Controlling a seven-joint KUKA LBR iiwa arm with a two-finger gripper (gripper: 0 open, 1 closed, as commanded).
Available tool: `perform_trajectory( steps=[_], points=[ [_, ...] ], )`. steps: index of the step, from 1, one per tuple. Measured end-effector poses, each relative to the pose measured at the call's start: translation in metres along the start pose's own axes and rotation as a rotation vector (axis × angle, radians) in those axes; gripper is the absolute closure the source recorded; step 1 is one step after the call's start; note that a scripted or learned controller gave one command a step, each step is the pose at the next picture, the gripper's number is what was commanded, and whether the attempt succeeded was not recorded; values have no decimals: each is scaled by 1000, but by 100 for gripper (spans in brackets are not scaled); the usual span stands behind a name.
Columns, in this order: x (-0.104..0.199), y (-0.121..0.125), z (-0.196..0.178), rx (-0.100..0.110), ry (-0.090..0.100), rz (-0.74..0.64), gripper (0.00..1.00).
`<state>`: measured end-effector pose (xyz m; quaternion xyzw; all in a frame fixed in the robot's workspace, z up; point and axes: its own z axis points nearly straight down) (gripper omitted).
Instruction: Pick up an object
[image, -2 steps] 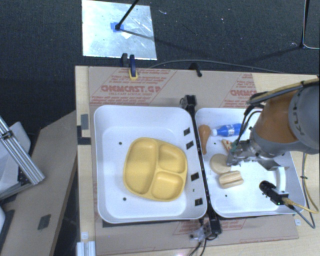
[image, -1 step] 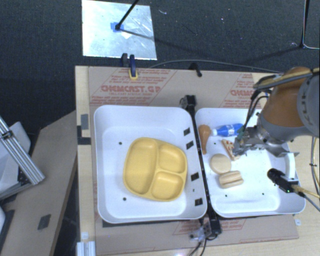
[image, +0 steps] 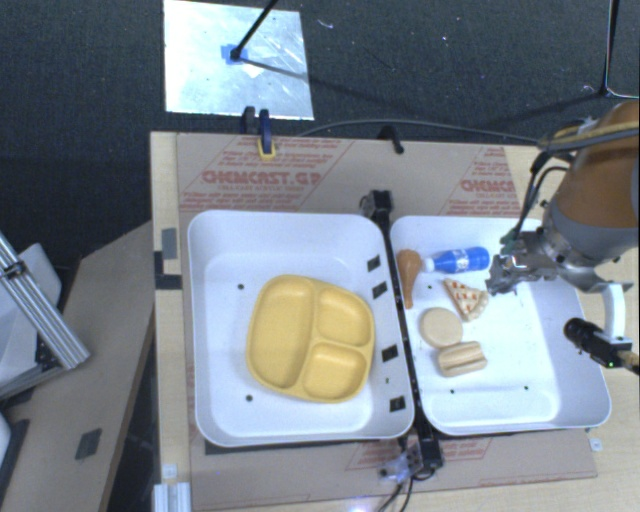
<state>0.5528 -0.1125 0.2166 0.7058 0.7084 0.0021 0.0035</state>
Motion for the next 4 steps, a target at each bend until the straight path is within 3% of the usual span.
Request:
perform_trajectory(
  steps=[1,4],
  points=[
    [0,1,-7,5,1,0,100],
    [168,-13,-4,6,4,-7,100]
  ],
)
